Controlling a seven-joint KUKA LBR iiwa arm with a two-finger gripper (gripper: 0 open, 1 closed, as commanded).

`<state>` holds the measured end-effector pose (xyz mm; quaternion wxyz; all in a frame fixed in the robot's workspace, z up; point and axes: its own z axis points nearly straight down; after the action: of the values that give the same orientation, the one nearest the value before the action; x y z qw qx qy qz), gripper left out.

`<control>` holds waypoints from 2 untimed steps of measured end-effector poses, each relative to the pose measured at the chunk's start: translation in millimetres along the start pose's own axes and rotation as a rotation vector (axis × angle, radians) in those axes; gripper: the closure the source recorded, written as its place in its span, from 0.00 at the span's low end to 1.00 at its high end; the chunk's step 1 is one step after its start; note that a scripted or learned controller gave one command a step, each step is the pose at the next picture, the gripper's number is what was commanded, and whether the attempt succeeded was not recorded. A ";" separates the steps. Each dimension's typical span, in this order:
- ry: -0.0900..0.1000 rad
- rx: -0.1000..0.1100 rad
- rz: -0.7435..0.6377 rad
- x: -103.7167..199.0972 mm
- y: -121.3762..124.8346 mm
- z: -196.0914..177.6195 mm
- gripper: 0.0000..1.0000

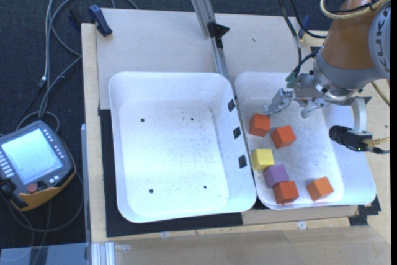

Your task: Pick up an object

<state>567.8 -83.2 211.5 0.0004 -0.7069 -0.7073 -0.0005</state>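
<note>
Blocks lie untouched in the right bin (347, 189); jaws open and empty above the orange-red block (259, 125). Next: descend and close.

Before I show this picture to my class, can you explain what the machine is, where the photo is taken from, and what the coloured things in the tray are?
The photo looks down at a slant from a camera fixed above a bench. The grey and orange machine is a robot arm reaching in from the right. At its tip is a pincer with two fingers, hanging over the right tray. That tray holds six small blocks: four orange blocks, the nearest orange block just below the pincer, a yellow block and a purple block. Nothing sits between the fingers. The left tray lies beside it. The handheld screen on the floor is probably the arm's controller.
</note>
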 end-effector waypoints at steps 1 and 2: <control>0.000 0.010 0.004 -37.1 -14.3 110.3 0.00; 0.000 -0.001 0.000 -34.7 -11.0 94.9 1.00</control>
<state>556.8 -117.8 116.6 0.0002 -0.7069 -0.7073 -0.0010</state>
